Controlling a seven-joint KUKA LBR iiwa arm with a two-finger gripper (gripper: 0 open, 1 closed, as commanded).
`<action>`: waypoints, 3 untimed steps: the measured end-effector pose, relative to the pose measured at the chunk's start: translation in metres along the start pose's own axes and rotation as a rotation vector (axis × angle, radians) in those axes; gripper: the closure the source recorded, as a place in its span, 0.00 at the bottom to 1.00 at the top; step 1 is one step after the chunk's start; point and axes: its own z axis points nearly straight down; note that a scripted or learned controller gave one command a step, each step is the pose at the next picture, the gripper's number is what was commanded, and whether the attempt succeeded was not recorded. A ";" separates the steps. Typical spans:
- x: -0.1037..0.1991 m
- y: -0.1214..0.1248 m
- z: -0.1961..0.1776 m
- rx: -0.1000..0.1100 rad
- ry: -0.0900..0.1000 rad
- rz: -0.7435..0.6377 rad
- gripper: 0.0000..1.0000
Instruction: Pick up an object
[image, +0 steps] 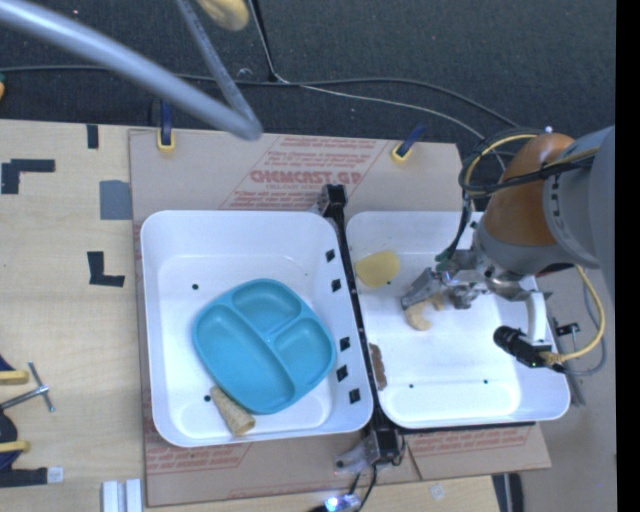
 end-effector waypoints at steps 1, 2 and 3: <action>0.001 0.000 0.033 -0.002 -0.001 0.000 0.00; 0.000 0.000 0.021 -0.003 -0.002 0.000 1.00; 0.007 0.001 -0.038 -0.003 0.000 0.000 1.00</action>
